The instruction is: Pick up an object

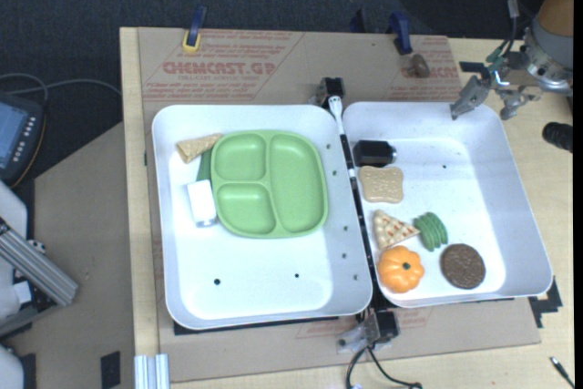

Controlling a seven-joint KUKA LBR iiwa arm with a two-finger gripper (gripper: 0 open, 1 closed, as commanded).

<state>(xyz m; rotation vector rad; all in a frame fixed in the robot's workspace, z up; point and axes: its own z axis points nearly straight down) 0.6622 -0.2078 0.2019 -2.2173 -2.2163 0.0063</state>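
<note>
The pincer (486,97) hangs open and empty at the frame's upper right, over the right bin's (474,150) far rim. Approach step: next, descend onto the pumpkin (402,268) at lower centre.

bench (273,59) | bears left bin (182,278), right bin (510,187) | side by side, touching

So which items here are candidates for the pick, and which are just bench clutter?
Candidates: orange pumpkin, brown cookie, green vegetable, pizza slice, bread slice, black block, cracker, white block, green plate.

Clutter: yellow clamp, blue clamp, cables.
</note>
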